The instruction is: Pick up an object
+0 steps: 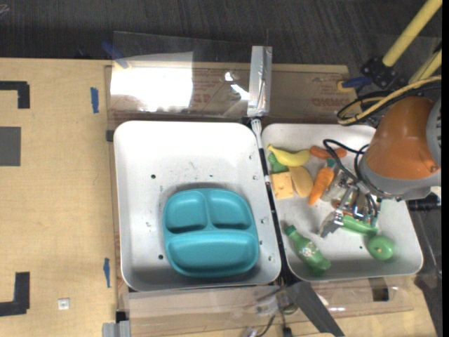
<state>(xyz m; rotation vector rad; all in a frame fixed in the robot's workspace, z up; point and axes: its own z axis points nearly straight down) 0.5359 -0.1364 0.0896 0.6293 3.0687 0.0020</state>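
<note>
The worktop (pixel 49 188) is showing flat tan board, and on it two shallow white bins are sitting side by side, smooth and glossy. The left bin (pixel 140 153) is holding a teal tray (pixel 209 232), a rounded, three-part plastic dish. The right bin (pixel 403 251) is holding the small toy food, all near the claw (pixel 344 213): a yellow banana (pixel 289 157) and a pale cheese block (pixel 282 185) to its upper left, an orange carrot (pixel 321 183) just beside it, a green bottle (pixel 306 248) to its lower left, and a green stalk (pixel 370 234) running from under the claw to its lower right.

Whether the claw is apart or together I cannot tell; metal parts are blurring together.

The pieces are looking smooth and rounded, so a pinch is likely slipping off. Crowding around the claw is risking a nudge to the carrot, or catching two pieces at once.
</note>
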